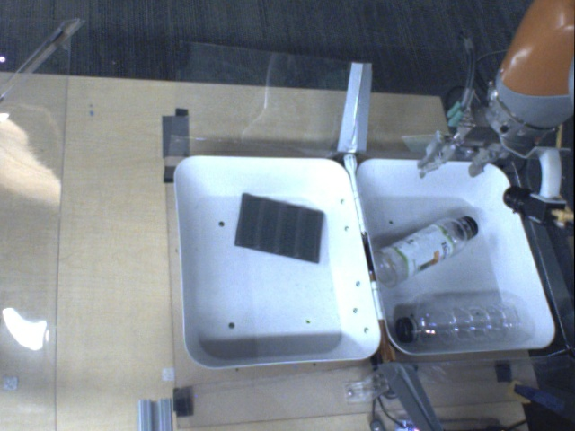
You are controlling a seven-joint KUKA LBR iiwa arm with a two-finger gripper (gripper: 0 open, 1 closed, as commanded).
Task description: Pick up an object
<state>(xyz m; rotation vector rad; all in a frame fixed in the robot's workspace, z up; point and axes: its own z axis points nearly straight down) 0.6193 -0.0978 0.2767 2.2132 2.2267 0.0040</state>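
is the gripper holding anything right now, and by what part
Nothing is held. The gripper hangs open over the far edge of the right bin, apart from the labelled bottle and the clear bottle lying in it.

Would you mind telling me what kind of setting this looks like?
Probably a robot grasping test bench in a lab: two shallow white plastic bins sit on a pale wooden bench, with clear plastic bottles as pick items and a grey-and-orange robot arm reaching in.

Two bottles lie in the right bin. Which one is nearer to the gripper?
The bottle with the label, lying slantwise in the middle of the right bin, is nearer the gripper. The plain clear bottle lies along the front wall.
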